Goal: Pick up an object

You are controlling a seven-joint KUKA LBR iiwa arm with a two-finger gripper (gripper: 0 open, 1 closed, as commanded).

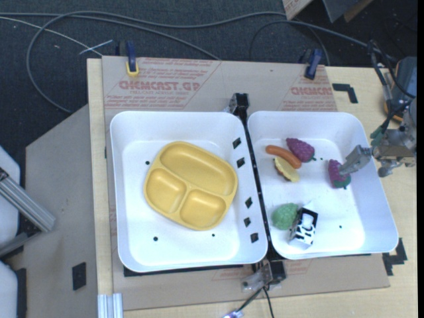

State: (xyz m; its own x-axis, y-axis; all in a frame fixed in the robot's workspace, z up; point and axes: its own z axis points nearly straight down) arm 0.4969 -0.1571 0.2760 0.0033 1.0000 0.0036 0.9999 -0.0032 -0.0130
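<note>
The right bin [371, 234] holds several small toys. An orange sausage-shaped piece [283, 156] lies beside a purple grape bunch [301, 149], with a yellow-brown piece [287, 171] just below them. A green lump [285, 215] and a black-and-white block [305, 226] sit together near the front wall. A second purple toy [338, 173] lies at the right side of the bin. My gripper [361, 161] reaches in from the right, just over the bin's right wall, its tip right beside this purple toy. I see nothing held in it.
The left bin [126, 177] carries a yellow divided plate [191, 185] in its middle. A black divider with clips [246, 171] runs between the two bins. Cables [59, 38] trail over the dark floor behind the bench.
</note>
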